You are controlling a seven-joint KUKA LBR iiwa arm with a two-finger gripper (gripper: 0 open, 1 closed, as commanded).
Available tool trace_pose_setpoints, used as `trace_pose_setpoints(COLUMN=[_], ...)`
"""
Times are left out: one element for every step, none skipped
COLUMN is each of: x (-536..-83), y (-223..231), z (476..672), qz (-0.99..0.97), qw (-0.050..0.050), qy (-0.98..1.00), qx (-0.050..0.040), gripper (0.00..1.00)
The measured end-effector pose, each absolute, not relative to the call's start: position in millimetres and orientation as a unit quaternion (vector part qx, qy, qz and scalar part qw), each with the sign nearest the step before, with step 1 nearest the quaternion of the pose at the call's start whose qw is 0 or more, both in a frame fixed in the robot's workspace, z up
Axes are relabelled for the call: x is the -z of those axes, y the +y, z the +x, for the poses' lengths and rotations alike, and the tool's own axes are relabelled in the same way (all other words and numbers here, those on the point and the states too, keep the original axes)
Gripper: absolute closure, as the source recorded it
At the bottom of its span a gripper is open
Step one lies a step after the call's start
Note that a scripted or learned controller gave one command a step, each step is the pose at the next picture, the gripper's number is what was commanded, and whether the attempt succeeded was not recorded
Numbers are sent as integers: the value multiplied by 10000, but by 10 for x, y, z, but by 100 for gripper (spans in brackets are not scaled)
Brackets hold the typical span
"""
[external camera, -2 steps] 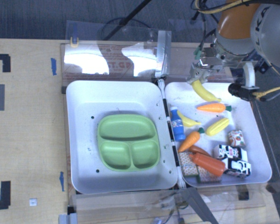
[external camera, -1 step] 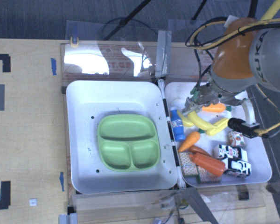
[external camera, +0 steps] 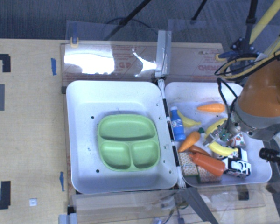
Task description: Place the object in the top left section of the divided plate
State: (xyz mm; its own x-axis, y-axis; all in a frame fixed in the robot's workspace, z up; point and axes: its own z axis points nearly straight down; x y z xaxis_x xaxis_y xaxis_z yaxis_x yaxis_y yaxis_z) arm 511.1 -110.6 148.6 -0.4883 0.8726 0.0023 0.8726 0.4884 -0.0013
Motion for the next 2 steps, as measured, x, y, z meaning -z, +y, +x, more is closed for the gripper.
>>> trace_pose_setpoints(x=[-997, -1113], y=[-1122, -1522], z=[4905, 4843], qz=[-3786, -5174], qw=[-164, -63], qy=[-9254, -8557], qx=[45, 41], gripper=[100, 100])
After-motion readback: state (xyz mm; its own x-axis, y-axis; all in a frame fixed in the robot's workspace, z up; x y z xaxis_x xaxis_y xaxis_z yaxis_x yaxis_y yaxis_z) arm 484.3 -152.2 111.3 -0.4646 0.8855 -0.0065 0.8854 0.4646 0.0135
